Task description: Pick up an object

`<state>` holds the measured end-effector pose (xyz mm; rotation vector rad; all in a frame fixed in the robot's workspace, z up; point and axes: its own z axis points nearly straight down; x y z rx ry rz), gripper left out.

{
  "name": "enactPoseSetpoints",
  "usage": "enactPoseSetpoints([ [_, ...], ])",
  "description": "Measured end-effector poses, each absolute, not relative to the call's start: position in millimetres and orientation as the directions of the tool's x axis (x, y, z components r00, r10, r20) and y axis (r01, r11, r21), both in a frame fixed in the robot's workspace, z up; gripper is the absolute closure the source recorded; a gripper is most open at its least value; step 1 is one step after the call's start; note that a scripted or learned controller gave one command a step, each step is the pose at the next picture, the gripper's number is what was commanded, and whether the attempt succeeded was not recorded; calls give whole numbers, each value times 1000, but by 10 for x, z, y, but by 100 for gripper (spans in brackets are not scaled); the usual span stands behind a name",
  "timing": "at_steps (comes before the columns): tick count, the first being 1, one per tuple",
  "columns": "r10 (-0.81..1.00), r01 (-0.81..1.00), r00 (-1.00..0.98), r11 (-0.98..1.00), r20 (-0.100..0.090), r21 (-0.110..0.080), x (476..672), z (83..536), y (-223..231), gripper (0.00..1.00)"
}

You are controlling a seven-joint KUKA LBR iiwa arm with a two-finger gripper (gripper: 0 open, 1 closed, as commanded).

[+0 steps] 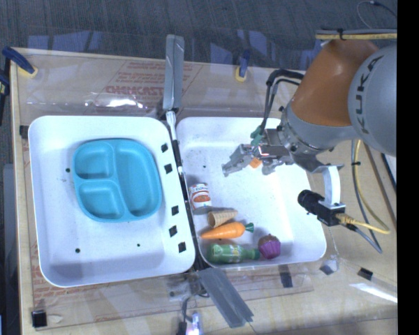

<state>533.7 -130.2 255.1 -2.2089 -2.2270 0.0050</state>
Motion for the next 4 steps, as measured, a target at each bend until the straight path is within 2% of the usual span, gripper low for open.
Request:
enactPoseSetpoints([
  [1, 993, 993, -115, 115, 2, -5, 4763, 1835, -1556, 0],
  [2, 966, 966, -259, 259, 2, -3, 4765, 903, -1332, 0],
  [3, 965, 965, -264, 264, 2, -3, 4775, 996, -1335, 100],
  [4, 990, 990, -138, 138, 0, -4, 5450, 1569, -1520, 100],
])
